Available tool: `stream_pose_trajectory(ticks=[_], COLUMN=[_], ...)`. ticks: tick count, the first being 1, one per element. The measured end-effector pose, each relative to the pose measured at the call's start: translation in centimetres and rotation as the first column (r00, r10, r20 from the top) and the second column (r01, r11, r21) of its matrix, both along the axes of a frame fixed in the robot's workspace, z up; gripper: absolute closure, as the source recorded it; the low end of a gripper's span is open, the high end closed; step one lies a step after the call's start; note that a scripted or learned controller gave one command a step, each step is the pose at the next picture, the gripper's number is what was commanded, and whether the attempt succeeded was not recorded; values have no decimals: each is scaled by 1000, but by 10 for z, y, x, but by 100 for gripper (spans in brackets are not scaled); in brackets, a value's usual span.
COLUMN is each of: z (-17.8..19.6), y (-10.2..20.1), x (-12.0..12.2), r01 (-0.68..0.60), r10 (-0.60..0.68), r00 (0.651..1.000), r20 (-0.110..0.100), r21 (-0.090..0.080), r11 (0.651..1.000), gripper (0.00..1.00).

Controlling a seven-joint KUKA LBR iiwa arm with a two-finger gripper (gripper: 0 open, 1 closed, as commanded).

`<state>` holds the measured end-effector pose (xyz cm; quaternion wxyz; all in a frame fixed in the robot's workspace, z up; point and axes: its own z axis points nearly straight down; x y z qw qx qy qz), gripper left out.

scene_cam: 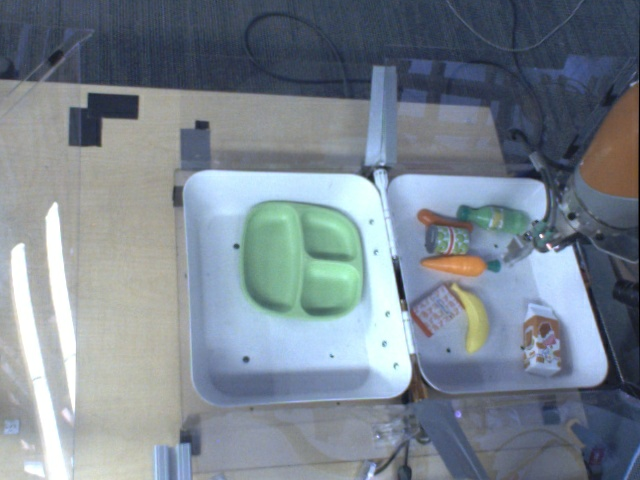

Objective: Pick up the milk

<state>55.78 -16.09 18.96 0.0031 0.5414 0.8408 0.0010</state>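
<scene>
I count two white bins (200,268). The left one holds one green tray (300,258).

The right bin holds one milk carton (541,339), one banana (473,317), one carrot (455,264), one bottle (492,218), one can (447,239) and one red packet (436,310).

I see a printed paper-like milk carton (541,339), smooth matt green plastic tray (300,258), glossy white bins (290,383), pale wood-look counter (100,268).

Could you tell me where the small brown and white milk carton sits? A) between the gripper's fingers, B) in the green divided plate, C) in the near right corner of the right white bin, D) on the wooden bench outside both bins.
C: the small brown and white milk carton lies in the right white bin, by its near right corner.
</scene>
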Motion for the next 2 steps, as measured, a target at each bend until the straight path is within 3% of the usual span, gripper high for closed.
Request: stream_pose_trajectory(ticks=[1, 2], z=[0, -35], y=[0, -34], x=[0, -58], r01=[0, -88], r10=[0, 88], r00=[1000, 996], r20=[0, -2], r21=[0, 0], r11=[1000, 996], gripper=[0, 0])
